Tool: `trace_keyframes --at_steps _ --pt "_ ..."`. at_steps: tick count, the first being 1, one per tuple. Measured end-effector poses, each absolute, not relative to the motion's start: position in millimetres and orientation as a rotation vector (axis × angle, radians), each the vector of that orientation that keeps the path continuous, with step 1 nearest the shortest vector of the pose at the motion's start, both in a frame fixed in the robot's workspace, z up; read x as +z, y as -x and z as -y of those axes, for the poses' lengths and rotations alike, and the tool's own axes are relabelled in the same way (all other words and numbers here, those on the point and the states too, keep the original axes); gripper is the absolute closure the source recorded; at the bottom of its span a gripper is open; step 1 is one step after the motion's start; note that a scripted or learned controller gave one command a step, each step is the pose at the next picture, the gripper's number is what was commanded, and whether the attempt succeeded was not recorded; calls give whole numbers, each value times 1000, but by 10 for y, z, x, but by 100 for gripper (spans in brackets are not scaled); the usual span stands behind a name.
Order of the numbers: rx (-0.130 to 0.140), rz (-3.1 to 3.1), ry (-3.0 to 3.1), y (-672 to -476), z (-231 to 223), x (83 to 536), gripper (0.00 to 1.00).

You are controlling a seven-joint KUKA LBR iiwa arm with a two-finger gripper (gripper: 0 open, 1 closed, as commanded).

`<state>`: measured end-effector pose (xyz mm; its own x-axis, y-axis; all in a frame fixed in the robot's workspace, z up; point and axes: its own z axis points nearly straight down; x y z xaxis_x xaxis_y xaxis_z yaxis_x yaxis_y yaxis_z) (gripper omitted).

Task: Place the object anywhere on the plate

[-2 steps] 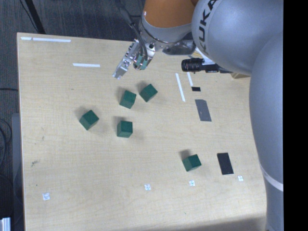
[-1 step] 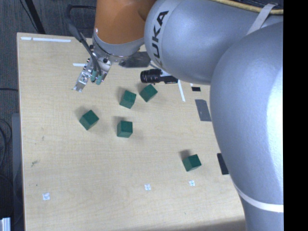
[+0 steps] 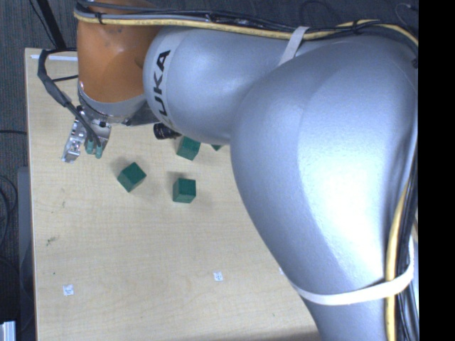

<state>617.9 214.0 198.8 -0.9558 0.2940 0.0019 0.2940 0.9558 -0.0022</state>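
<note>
Even, moderately bright overhead light cast. Broad soft glare seen on grey arm [image 3: 320, 155]. Faint shadows thrown under 3 green cubes [image 3: 184, 190]. Focus slightly soft throughout.

A pale wooden board [image 3: 142, 261] covers the bench. Two small white tags lie on it toward its near edge, one [image 3: 218, 276] around the middle and the other [image 3: 68, 289] close to its left side. Dark carpet [image 3: 13, 84] runs past the board's left edge, and a black cable [image 3: 44, 13] crosses the carpet beyond its far left corner.

Three cubes [image 3: 183, 190] right of pincer [image 3: 84, 145]
</note>
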Motion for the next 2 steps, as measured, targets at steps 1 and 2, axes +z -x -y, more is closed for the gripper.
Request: trace_keyframes --at_steps 1,2 --pt "1 3137 -101 -5757 -2190 913 100" --pt "1 3138 -99 -5761 -2184 916 0"
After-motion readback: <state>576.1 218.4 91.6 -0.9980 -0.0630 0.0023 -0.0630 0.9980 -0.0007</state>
